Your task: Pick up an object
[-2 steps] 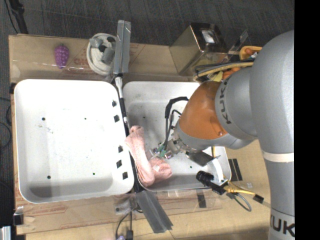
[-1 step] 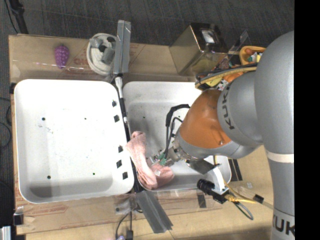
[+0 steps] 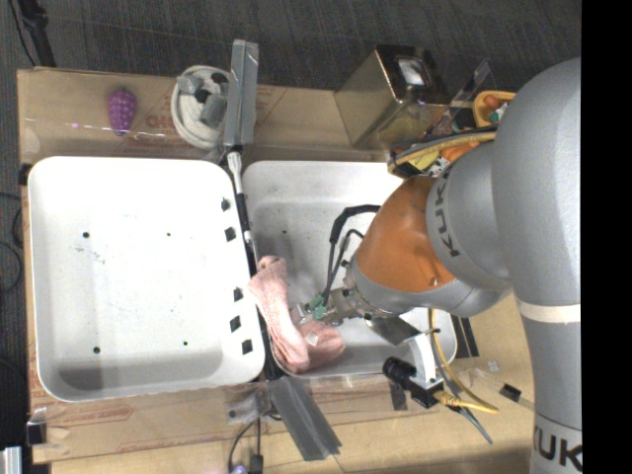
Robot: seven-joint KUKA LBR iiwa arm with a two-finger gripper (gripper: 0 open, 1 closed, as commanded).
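Reaching low into the right bin (image 3: 296,181), the end effector (image 3: 321,314) touches the pink cloth (image 3: 281,319); grip state indiscernible.

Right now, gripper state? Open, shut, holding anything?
Gripper: cannot be told; it is low in the right bin, beside the pink cloth.

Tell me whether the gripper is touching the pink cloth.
Cannot tell. In the camera view the gripper sits right at the pink cloth in the right bin, their outlines meeting, but the arm hides any contact.
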